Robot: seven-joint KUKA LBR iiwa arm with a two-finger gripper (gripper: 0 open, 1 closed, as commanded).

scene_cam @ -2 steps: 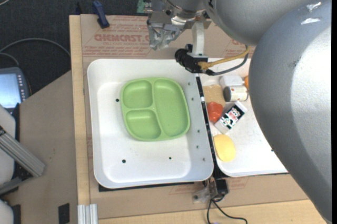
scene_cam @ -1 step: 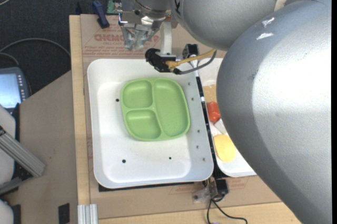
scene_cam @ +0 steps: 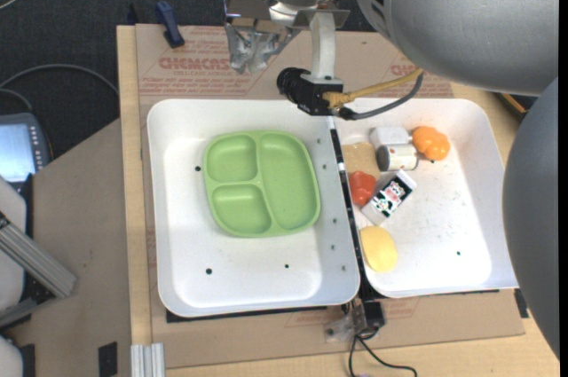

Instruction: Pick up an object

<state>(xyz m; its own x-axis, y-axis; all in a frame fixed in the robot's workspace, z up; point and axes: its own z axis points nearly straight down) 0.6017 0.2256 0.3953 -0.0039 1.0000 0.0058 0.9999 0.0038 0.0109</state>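
You see the right bin [scene_cam: 461, 215] holding a cluster near its left wall: orange ball [scene_cam: 430, 142], white cylinder [scene_cam: 397, 157], red piece [scene_cam: 363, 187], black-and-white box [scene_cam: 391, 194], yellow lemon [scene_cam: 380, 249].

Green three-compartment plastic tray [scene_cam: 262, 183] flat in left white bin [scene_cam: 177, 260]; orange round fruit [scene_cam: 430, 142], yellow lemon-like piece [scene_cam: 380, 249], red item [scene_cam: 362, 187] in right white bin [scene_cam: 470, 233].

Green tray [scene_cam: 263, 184] sits mid left bin [scene_cam: 173, 251]. Right bin [scene_cam: 470, 251] touches it on the right. Blue clip [scene_cam: 169, 23] well behind the tray, on cardboard [scene_cam: 146, 65]. Black cable [scene_cam: 377, 353] in front.
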